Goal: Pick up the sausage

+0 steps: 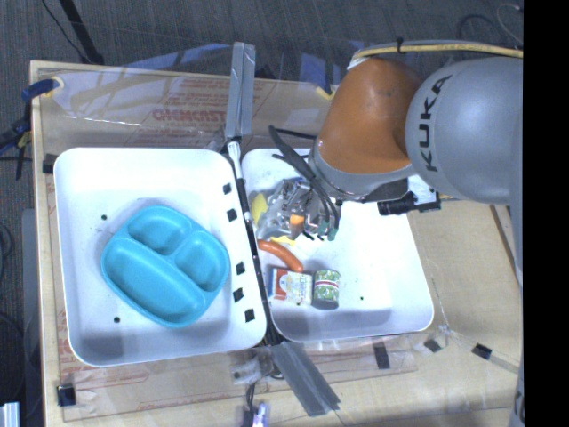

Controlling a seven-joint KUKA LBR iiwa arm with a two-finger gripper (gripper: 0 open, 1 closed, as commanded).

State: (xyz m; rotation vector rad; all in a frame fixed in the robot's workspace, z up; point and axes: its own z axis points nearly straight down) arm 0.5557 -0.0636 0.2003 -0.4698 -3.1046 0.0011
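Bench (462, 265) backdrop; "KUKA" lettering on arm (462, 132).

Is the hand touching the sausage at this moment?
Cannot tell. In the camera view the hand hangs just above the orange sausage in the right bin, but the slanted angle shows neither clear contact nor a clear gap.

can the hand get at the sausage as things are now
Probably yes. The hand hangs in the right bin just above the sausage, which lies uncovered; the small carton and can sit beside it, not on it.
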